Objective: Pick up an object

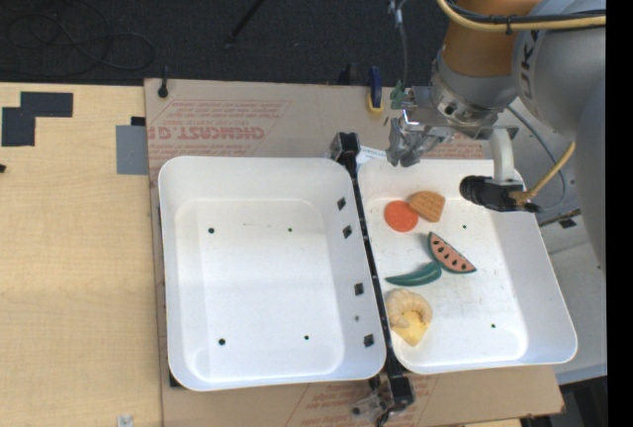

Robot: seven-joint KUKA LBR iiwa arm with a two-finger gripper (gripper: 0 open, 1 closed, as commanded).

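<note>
The right bin (534, 316) holds a red round piece (401, 215), a tan bread-like piece (427, 206), a watermelon slice (451, 255), a green pepper (415, 274) and a pale yellow lump (408, 315). My gripper (406, 150) hangs over the far left corner of the right bin, above and behind the red piece and the tan piece. Nothing shows between its fingers, and it touches none of the objects.
The left bin (178, 217) lies beside the right one, with a black divider strip (358, 247) between them. A black cylindrical part (492, 192) of the arm reaches over the right bin's far edge. Cardboard (227, 124) lies under both bins.
</note>
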